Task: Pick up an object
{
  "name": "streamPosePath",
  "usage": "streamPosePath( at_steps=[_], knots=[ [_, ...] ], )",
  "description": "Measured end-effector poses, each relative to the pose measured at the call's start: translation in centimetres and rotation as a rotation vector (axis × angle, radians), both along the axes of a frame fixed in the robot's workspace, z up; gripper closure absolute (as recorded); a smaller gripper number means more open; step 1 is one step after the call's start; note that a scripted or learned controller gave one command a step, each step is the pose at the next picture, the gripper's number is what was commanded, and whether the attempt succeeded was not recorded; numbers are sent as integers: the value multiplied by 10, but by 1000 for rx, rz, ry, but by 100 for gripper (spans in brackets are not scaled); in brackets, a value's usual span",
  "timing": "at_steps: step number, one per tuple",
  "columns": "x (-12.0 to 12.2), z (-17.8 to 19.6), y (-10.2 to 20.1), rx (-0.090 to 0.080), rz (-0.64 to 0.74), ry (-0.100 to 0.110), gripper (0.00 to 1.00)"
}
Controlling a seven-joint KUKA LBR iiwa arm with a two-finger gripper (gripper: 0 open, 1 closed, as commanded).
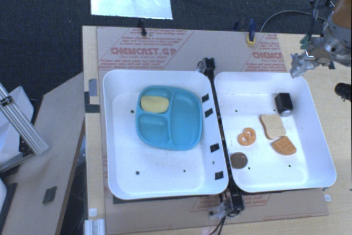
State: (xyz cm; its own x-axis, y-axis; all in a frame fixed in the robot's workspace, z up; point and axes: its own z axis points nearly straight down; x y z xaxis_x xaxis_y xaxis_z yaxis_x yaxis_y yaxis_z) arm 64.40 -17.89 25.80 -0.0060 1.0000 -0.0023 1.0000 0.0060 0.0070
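Observation:
The right bin point(316, 173) holds a small black block point(283, 103), a slice of bread point(272, 126), an orange pretzel point(247, 136), an orange waffle piece point(284, 146) and a brown round disc point(238, 160). My gripper point(300, 66) hangs over the bin's back right corner, up and to the right of the black block and apart from it. I see nothing held in it. The arm's wrist point(338, 19) rises toward the top right edge.
The left bin point(118, 173) carries a blue divided plate point(169, 117) with a yellow food piece point(154, 103) in its back left compartment. A black divider strip point(214, 118) runs between the bins. A cable point(280, 16) lies behind the right bin.

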Motion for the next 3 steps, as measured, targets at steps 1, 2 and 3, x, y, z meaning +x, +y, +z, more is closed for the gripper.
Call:
streamPosePath(
  at_steps=[1,2,3],
  knots=[
    [-1,-6,44,1,0,5,100],
    [-2,-6,99,2,2,5,100],
    [-18,-2,147,2,0,7,100]
  ],
)
